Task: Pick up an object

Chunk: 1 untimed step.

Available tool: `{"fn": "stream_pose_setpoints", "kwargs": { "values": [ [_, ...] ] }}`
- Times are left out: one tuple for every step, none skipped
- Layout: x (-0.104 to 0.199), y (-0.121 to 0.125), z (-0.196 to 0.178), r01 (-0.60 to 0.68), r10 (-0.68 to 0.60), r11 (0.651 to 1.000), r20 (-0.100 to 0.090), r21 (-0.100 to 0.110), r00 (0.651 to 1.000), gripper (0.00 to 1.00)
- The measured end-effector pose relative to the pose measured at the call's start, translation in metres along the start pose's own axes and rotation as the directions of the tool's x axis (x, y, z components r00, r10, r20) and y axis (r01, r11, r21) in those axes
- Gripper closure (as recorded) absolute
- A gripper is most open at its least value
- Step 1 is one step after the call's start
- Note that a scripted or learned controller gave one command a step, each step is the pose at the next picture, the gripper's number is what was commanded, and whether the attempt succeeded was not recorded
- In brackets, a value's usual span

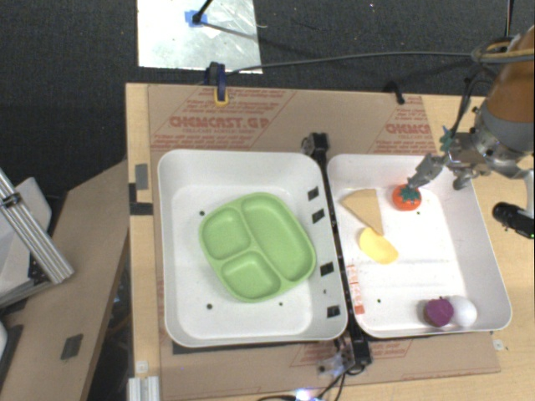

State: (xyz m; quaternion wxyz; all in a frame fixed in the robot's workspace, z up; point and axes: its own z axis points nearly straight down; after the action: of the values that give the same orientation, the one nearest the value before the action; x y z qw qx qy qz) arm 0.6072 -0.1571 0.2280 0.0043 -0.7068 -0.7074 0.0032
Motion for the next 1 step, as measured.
{"fn": "stream_pose_setpoints", "kwargs": {
  "values": [
    [0.0003, 0.0024, -0.0076, 0.002, -0.002, 1.0, 0.002, -0.012, 1.0, 0.0]
  ]
}}
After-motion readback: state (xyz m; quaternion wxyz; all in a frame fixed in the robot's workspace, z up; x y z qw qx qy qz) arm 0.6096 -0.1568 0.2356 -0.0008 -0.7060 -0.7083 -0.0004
